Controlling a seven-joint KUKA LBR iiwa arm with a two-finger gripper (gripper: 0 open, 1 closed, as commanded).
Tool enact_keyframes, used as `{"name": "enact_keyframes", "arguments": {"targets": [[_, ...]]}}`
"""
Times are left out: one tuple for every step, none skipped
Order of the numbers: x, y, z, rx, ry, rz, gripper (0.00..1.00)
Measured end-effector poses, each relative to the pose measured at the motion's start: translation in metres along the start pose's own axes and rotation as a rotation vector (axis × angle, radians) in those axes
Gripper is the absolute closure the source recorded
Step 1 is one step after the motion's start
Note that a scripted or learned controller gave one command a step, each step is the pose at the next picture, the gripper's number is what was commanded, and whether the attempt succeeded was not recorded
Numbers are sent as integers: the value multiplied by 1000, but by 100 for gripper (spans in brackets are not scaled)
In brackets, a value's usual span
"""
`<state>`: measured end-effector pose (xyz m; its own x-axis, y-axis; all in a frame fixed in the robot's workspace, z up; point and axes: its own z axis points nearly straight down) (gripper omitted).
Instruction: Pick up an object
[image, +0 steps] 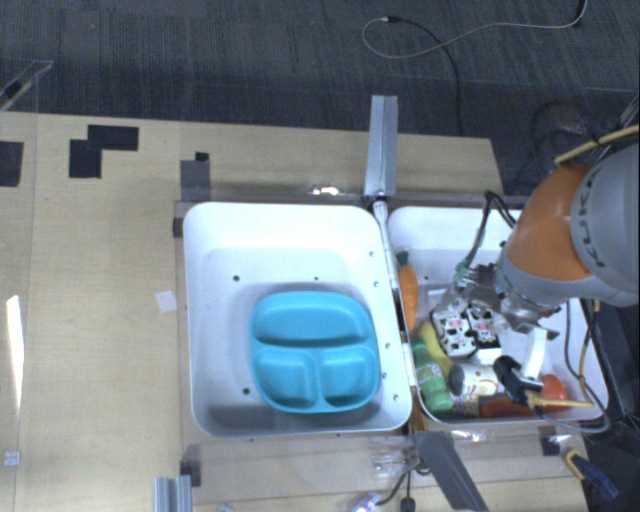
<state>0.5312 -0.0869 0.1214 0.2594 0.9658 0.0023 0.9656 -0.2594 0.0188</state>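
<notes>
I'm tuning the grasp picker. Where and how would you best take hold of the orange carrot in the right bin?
Probably grip the carrot across its narrow width near mid-length, descending from above. It lies lengthwise along the right bin's left wall, so the fingers should close across its thin body; the wall leaves little room on that side.

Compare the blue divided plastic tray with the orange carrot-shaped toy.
The blue divided plastic tray is broad and flat; the orange carrot-shaped toy is slim and long. The tray lies in the left white bin, the carrot in the right white bin against the dividing wall. Both lie untouched.
</notes>
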Motion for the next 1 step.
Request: {"name": "enact_keyframes", "arguments": {"targets": [[-8,-20,11,-60,13,393,0]]}}
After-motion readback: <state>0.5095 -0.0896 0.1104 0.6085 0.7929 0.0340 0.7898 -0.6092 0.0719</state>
